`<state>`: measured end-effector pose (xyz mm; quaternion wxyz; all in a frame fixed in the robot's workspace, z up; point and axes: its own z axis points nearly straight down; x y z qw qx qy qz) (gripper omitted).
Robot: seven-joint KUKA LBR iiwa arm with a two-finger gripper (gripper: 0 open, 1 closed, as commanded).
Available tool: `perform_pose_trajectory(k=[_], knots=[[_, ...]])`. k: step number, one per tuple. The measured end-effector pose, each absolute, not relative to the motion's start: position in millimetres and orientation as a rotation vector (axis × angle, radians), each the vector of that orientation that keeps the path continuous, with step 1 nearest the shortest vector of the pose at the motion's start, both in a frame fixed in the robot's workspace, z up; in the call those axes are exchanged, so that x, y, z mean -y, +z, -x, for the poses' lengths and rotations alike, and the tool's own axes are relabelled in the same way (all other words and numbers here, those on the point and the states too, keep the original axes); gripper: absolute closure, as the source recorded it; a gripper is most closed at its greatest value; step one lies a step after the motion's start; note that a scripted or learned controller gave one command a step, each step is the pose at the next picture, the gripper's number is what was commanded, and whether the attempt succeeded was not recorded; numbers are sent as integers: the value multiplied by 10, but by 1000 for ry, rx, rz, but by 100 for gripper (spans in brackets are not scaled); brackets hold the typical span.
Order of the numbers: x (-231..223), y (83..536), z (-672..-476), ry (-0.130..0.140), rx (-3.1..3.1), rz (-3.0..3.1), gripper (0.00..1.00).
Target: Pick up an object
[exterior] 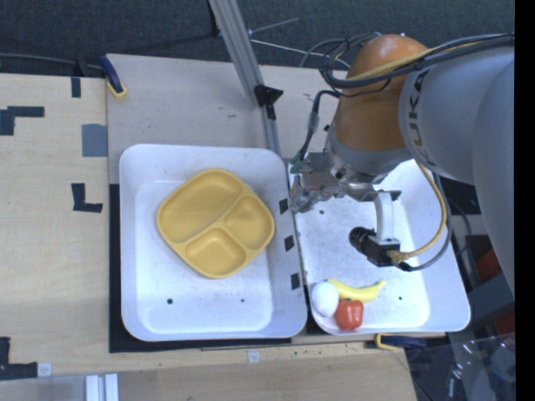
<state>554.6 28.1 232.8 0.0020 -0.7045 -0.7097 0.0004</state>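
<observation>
White plastic forms both shallow bins, set side by side on the bench with their inner rims touching along a dark seam. Nearest the camera, at the front edge of the right bin (418,312), three small things crowd the front-left corner: a white egg-shaped ball (323,297) against the inner wall, a red pepper-like piece (350,313) just beside it, and a yellow banana (361,290) lying across behind them, touching both. To their right the bin floor is bare up to the front-right corner, which gives open room on that side.

Further back, the left bin (134,224) holds a yellow divided plate (216,222) with three compartments, sitting near the middle and turned at an angle. White floor runs all round it, widest along the front.

Beyond that, the gripper (305,192) hangs low over the back-left part of the right bin, close to the shared rim and well apart from the three small things. Whether it is spread or closed cannot be told; nothing is seen in its hold. Above it sit the orange band (380,98) and the grey arm (468,107), covering the bin's back-right part.
</observation>
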Motion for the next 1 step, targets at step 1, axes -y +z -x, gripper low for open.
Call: perform_pose_trajectory(k=[1], knots=[[-776,2214,-5356,4,2226,2212,100]])
